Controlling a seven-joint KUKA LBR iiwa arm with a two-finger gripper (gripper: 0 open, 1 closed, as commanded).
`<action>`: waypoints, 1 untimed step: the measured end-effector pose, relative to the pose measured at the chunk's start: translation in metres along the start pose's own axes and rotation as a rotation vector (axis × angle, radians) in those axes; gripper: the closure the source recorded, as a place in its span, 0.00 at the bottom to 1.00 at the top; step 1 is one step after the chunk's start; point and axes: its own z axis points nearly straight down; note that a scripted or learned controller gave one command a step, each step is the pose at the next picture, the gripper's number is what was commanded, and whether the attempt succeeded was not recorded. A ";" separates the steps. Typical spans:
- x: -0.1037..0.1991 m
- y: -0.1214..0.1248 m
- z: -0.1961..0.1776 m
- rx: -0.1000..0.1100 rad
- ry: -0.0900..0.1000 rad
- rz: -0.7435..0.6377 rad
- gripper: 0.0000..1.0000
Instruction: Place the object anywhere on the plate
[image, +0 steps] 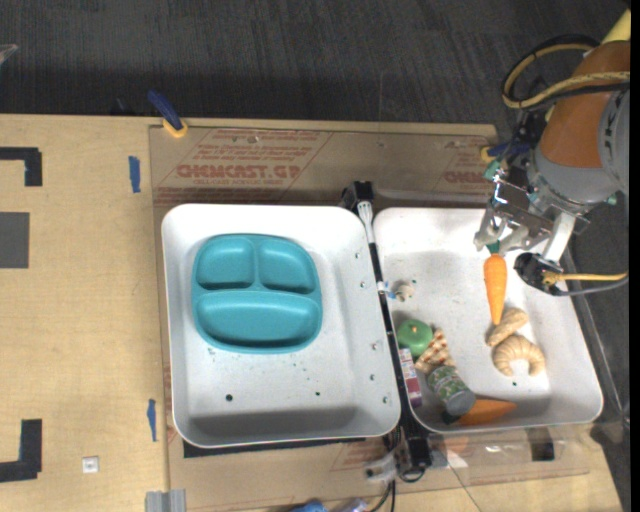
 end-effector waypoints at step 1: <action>0.020 -0.068 -0.060 0.000 0.003 0.303 1.00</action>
